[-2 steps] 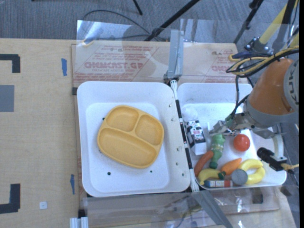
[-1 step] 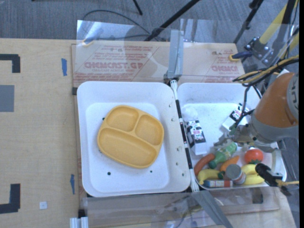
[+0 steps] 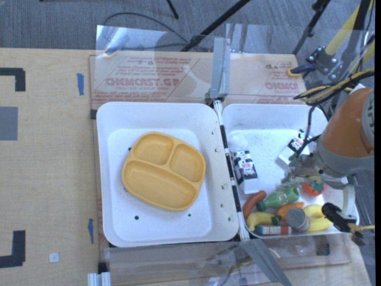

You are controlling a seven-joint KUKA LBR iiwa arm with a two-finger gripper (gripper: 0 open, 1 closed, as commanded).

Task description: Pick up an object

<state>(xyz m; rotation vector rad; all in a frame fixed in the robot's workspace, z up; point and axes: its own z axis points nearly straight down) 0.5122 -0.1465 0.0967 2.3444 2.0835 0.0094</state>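
In the right bin [image 3: 268,121], a pile of toy food lies along the near edge. It includes a green bottle [image 3: 280,196], a red tomato [image 3: 313,187], a red sausage [image 3: 253,201], a yellow banana [image 3: 259,220], an orange carrot [image 3: 290,207] and a grey can [image 3: 296,218]. A small black-and-white box [image 3: 245,165] lies apart near the bin's left wall. My gripper [image 3: 296,173] hangs low over the right side of the bin, just above the green bottle and beside the tomato. I see nothing lifted in it.
The left bin [image 3: 113,130] holds a yellow divided plate [image 3: 164,170]. The grey arm with its orange band [image 3: 352,130] comes in over the right bin's right wall. A metal divider [image 3: 221,70] and a clear sheet stand behind the bins.
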